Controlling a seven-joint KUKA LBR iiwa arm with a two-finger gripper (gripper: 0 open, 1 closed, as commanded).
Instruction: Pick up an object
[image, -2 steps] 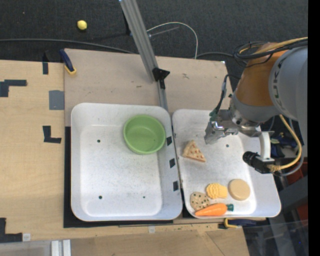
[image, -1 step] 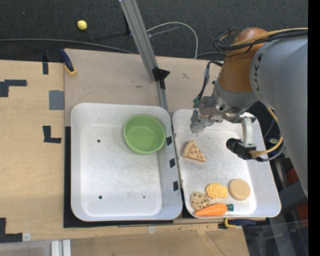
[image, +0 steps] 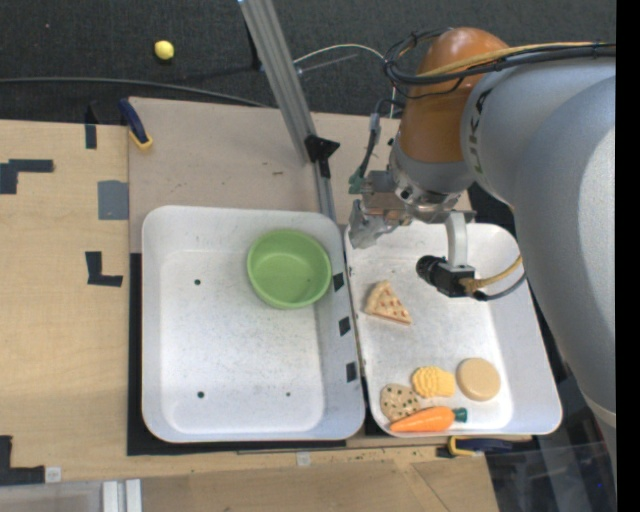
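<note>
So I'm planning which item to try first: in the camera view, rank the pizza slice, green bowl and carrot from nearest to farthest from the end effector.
The end effector sits at the right bin's top-left corner.
1. Pizza slice, just below it in the right bin.
2. Green bowl, to its left in the left bin.
3. Carrot, at the right bin's bottom edge, plainly farthest.

Two white bins (image: 180, 300) sit side by side on the table (image: 50, 300). One green bowl (image: 289, 267) lies left of the hand (image: 365, 232). Below the hand, toward the front: one pizza slice (image: 387, 303), one cookie (image: 399, 400), one yellow corn piece (image: 433, 381), one round tan biscuit (image: 479, 379) and one carrot (image: 427, 420). One small yellow ball (image: 163, 49) lies far up and left of the hand.
</note>
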